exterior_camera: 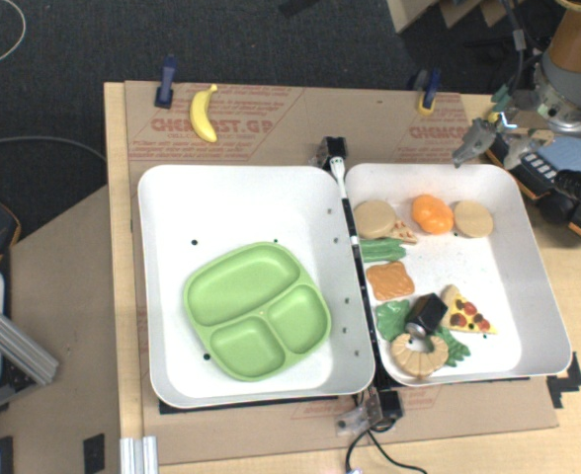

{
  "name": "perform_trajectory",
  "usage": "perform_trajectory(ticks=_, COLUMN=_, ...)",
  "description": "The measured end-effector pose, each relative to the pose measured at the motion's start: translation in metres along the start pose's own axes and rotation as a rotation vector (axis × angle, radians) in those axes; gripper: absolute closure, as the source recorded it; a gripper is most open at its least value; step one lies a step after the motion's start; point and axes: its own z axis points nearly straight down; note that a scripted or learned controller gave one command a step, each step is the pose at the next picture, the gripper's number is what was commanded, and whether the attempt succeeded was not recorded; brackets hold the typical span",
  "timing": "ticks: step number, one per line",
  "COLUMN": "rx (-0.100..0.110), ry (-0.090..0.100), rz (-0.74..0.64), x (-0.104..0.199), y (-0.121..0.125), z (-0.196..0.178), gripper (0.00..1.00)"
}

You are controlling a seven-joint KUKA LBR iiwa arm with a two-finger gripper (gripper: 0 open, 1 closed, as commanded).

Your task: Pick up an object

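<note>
Right bin (528,265), contents: orange fruit (431,213) at the far side, between two tan round biscuits (374,218) (473,219); green bean pod (381,251) and toast-coloured slab (389,281) along the left wall; pizza slice (464,313) near the middle; black block (428,312), green leaf pieces (394,316) and a ring-shaped pastry (418,355) clustered at the near edge. None of these is lifted. Left bin (162,265): one green three-compartment plate (257,309). Gripper (483,136): above the bench just beyond the right bin's far rim, apart from all items, carrying nothing; how its jaws stand cannot be told. Yellow banana (204,113) on the cardboard behind the left bin.
</note>
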Motion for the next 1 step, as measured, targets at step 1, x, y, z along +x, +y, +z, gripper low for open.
perform_trajectory(ticks=1, rx=0.011, ry=0.004, rz=-0.001, x=0.0037, y=-0.0014, z=0.1248, gripper=0.00)
